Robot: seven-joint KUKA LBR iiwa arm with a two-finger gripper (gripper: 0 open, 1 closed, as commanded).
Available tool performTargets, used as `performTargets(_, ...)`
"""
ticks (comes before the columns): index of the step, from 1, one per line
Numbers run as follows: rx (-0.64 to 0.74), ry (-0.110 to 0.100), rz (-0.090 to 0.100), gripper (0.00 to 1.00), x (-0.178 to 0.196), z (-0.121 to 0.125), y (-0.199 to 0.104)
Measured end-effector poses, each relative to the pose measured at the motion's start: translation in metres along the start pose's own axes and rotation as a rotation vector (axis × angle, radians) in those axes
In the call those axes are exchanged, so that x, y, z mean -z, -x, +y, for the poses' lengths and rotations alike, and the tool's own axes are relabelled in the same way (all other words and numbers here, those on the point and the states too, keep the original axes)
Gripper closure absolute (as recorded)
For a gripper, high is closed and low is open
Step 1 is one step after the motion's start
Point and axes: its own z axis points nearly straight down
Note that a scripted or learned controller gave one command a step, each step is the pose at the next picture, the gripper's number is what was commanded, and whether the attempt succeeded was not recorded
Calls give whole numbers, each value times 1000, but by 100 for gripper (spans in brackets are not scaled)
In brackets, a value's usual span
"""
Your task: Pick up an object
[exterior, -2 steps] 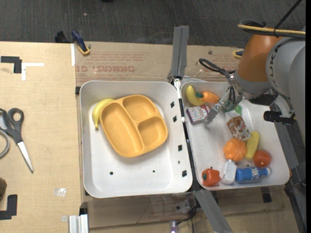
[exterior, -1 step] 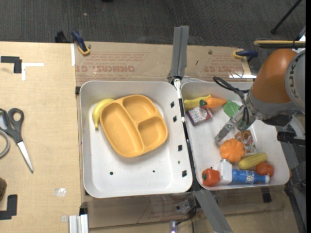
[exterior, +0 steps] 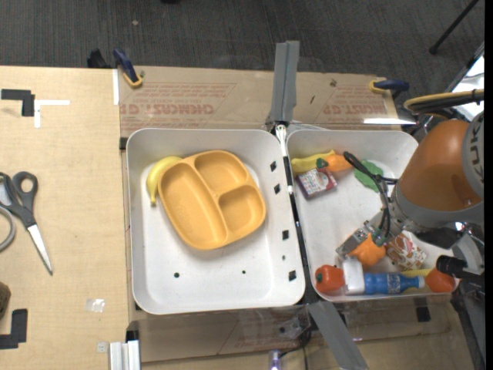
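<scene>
Crowding the blue bottle [exterior: 389, 284], a red ball [exterior: 328, 277] and orange toy [exterior: 370, 251] sit under my hand [exterior: 375, 236]. Whether it's closed, I cannot tell; I risk nudging neighbours and missing.

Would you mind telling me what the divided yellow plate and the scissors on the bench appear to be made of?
The divided plate looks like matte moulded plastic: uniform yellow, soft rounded ridges, no glare. The scissors seem to have bare steel blades, pale and shiny, with grey handle loops, probably plastic.
</scene>
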Motion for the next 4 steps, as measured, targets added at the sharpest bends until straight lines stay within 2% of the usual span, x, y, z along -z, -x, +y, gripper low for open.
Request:
performTargets(1,21,17,-19,0,6,4,-25)
performTargets(2,21,10,-11,100,11,3,-26)
performTargets(3,258,-10,12,100,-3,-2,-36)
performTargets(4,302,-11,13,100,96,45,-61)
